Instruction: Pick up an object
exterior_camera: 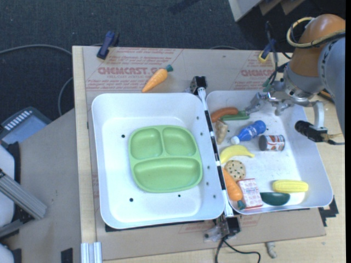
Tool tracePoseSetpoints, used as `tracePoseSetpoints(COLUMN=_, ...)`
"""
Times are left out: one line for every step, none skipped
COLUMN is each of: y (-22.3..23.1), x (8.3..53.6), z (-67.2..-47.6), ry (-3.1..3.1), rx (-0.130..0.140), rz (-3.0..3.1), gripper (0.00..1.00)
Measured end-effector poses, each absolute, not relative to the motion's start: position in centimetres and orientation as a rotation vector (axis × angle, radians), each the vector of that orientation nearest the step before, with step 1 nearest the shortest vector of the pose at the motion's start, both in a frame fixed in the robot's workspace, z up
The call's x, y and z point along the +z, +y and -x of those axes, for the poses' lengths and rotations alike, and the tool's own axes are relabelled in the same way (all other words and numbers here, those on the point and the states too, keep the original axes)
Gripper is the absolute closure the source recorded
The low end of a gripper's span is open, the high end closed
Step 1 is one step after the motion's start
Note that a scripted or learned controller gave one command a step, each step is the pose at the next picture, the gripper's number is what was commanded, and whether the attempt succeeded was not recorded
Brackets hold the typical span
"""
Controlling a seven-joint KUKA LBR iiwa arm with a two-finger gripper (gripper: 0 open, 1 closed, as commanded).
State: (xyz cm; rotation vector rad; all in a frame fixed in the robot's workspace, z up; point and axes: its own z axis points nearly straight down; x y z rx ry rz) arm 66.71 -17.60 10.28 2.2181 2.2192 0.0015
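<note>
- The objects on offer lie in the right bin [321, 171]: a blue bottle [252, 130] and a small can [272, 142] near its middle, a banana [236, 153] and a cookie [235, 169] along its left wall, and a yellow corn cob [290, 186], a green piece [276, 198], a red-and-white carton [250, 193] and a carrot [232, 187] crowded at its near edge.
- An orange-and-green vegetable [229, 114] rests at the bin's far-left corner, closest to the gripper [267, 99].
- The gripper hangs low over the bin's far edge; whether its fingers are spread or closed cannot be told, and nothing is seen between them.
- A clean pick probably favours the bottle or the can, which lie apart from their neighbours; the near-edge cluster risks a two-object grab.
- The descent should stay clear of the bin's wall.
- The left bin [104, 147] carries a green divided plate [164, 159]; a second carrot [154, 79] lies on the table [88, 70] beyond it.
</note>
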Motion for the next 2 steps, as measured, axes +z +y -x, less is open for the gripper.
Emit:
tracePoseSetpoints(y=-15.7, x=8.4, z=-60.4, ry=2.221, rx=-0.001, rz=-2.223, gripper=0.00)
tracePoseSetpoints(y=-10.0, x=8.4, z=-57.0, ry=2.224, rx=0.000, rz=-2.222, gripper=0.00)
